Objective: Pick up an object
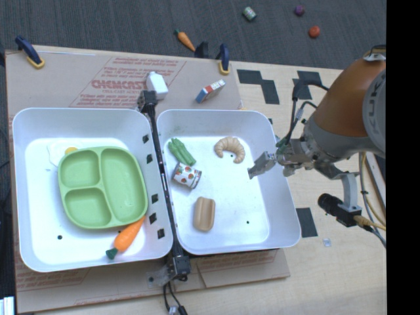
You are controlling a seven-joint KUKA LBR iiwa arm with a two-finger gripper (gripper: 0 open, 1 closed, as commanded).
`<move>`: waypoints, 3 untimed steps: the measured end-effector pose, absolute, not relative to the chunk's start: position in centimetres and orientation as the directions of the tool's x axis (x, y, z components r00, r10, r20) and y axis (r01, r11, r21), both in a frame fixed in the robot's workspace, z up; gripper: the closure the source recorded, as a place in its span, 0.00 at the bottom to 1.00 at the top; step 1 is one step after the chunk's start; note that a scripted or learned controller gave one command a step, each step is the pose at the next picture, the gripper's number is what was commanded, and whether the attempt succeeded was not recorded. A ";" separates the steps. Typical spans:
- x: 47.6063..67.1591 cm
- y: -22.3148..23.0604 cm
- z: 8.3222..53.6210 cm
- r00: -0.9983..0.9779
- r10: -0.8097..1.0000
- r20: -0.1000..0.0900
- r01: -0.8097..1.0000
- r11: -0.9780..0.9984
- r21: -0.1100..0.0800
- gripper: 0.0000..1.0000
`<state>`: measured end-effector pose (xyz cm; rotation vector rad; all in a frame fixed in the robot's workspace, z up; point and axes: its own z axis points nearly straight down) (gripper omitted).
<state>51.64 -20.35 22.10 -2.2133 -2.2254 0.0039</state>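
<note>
Arm (351,110) cut off at right edge. Carrot (126,239) tip tucked under green plate (102,186). Small floor objects (249,13) beyond bench too tiny to identify. Can (186,175) label illegible.

A dark grey carpeted floor (118,5) lies beyond the flat brown cardboard sheet (98,77) covering the pale wooden bench (328,268), with blue spring clamps (29,51) gripping its far edge.

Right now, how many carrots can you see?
2. One carrot lies in the left bin, against the green divided plate's near edge; another carrot lies on the floor beyond the bench.
</note>
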 end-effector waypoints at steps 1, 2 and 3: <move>57.7 -19.3 10.3 -0.007 1.000 0.001 1.000 0.007 -0.006 0.00; 50.8 -18.0 9.2 -0.008 1.000 0.001 1.000 0.008 -0.004 0.00; 50.9 -18.1 10.2 -0.013 1.000 -0.001 1.000 0.013 -0.004 1.00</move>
